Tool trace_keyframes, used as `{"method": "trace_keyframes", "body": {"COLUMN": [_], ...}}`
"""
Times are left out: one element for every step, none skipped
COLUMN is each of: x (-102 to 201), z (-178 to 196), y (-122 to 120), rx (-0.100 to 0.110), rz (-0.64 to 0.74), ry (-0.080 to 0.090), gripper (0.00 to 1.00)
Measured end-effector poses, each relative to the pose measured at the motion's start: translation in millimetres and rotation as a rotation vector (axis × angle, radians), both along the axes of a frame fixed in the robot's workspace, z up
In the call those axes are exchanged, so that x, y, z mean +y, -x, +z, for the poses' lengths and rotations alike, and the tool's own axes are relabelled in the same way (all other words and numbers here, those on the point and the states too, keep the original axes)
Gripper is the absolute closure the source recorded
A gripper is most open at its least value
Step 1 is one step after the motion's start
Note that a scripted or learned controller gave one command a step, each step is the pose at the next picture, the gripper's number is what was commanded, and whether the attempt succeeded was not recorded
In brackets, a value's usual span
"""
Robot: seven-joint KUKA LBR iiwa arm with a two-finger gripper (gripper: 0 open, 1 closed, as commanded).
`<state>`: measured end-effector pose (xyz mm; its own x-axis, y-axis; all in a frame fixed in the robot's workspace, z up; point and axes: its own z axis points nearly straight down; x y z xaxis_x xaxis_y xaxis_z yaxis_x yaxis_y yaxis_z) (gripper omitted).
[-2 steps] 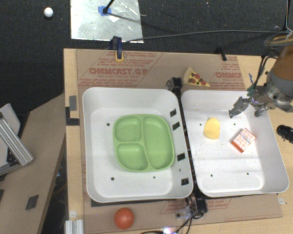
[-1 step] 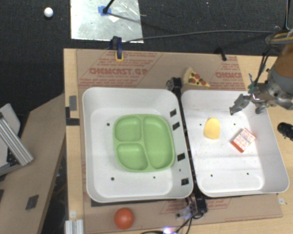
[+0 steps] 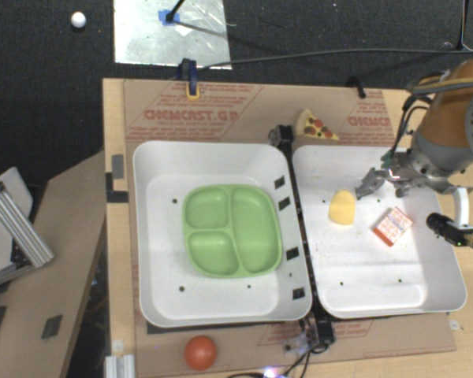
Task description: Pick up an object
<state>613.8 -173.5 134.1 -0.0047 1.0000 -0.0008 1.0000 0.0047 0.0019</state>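
The gripper [image 3: 372, 184] hangs just beside the yellow block [image 3: 342, 208] (finger state unclear); centre above it before descending.

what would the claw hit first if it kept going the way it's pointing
Probably the yellow object: the claw points left and down toward it in the right bin. Depth is unclear, so it could touch the bin floor first.
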Motion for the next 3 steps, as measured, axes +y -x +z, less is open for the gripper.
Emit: {"method": "trace_keyframes", "body": {"x": [0.3,0.1,1.4], "z": [-48.8,-38.0,7.3], "y": [-1.4,-2.0,2.8], "rx": [-0.001,-0.003,-0.002], "rz": [-0.001,0.0,-0.001], "ry": [0.0,0.001,0.0], "gripper": [0.0,1.0,1.0]}}
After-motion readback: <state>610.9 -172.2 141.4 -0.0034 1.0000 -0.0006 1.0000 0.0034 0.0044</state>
